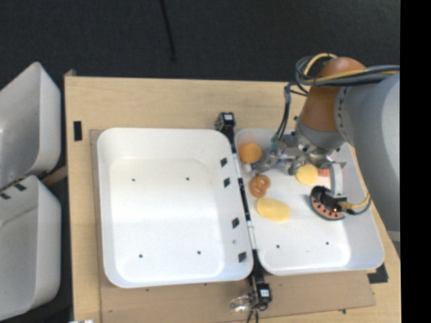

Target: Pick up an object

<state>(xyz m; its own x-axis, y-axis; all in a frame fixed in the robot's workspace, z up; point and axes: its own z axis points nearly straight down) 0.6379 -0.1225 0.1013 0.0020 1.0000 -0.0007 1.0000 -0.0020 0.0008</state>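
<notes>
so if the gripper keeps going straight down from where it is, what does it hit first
Probably the right bin floor, between the orange ball and a small yellow piece. The gripper points down there, though depth is unclear.

bins (pixel 161 274): smooth white plastic | bench (pixel 168 103): matt pale wood | arm (pixel 377 120): matt grey

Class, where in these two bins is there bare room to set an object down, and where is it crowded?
The left bin floor is bare wall to wall. In the right bin, the near strip below the yellow object is free. Its far half is crowded around the gripper.
</notes>
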